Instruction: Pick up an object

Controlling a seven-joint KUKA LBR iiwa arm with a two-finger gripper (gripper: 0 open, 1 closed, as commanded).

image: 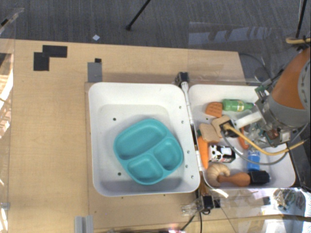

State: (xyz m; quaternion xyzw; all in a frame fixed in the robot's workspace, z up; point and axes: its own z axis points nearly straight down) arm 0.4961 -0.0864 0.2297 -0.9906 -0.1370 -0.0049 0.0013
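The hand is hanging over the right-hand shallow white bin at the frame's right; how far it is open cannot be told. A small blue plastic block is lying just below it. A smooth green plastic bottle is lying to its upper left, and a tapered orange carrot is resting along the bin's left wall.
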